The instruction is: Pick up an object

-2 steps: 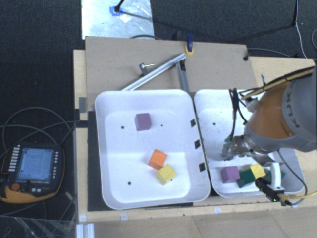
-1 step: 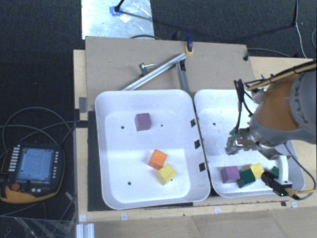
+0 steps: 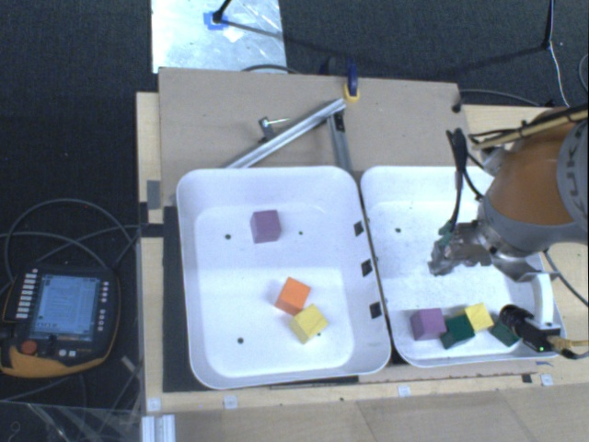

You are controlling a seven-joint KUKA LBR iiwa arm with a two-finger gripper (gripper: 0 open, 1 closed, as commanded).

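Blocks are the likely targets: in the camera view the hand [image 3: 448, 254] hangs over the right bin [image 3: 405, 191], nothing visible in it; whether it is released or clenched I cannot tell. This looks like the approach step. Just below the hand lie a purple block [image 3: 427, 322], a dark green block [image 3: 456, 330] and a yellow block [image 3: 478, 317], tightly grouped, so the next move calls for careful descent. Well to its left, the left bin [image 3: 198, 191] holds a purple cube [image 3: 265, 226], an orange cube [image 3: 293, 295] and a yellow cube [image 3: 309, 322].
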